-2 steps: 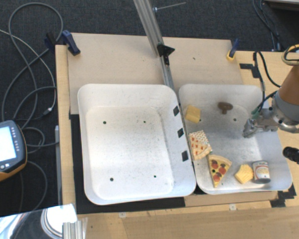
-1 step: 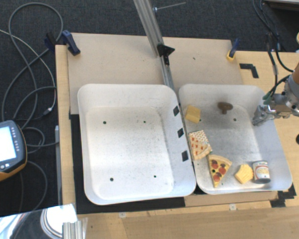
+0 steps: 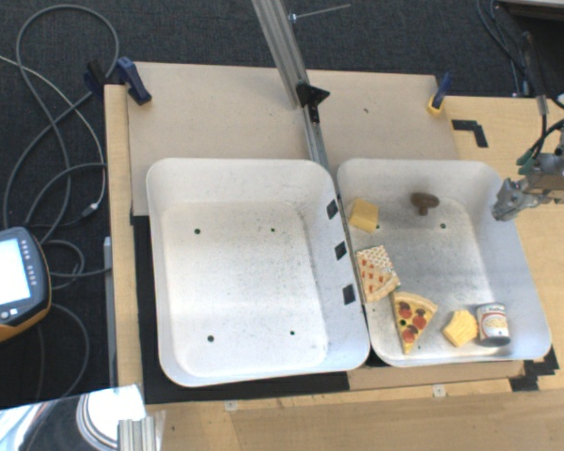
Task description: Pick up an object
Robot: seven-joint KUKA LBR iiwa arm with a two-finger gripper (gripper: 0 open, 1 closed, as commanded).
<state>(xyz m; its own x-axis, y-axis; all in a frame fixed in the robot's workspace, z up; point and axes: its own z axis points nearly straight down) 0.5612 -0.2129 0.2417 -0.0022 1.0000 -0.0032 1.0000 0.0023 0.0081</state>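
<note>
two white bins, two yellow cheese blocks, one pizza slice, one waffle, one small can, one brown piece

A pizza slice, waffle, two cheese pieces, can and brown mushroom are seen lying in the right bin

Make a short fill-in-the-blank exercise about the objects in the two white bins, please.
1. The pizza slice lies in the ______ bin of the camera view.
2. The small can stands next to the yellow block, near the bin's ______ edge.
3. The end effector hovers at the right bin's ______ rim.
4. The brown object lies ______ from the yellow cube.

Missing words: right; front; right; apart
</note>
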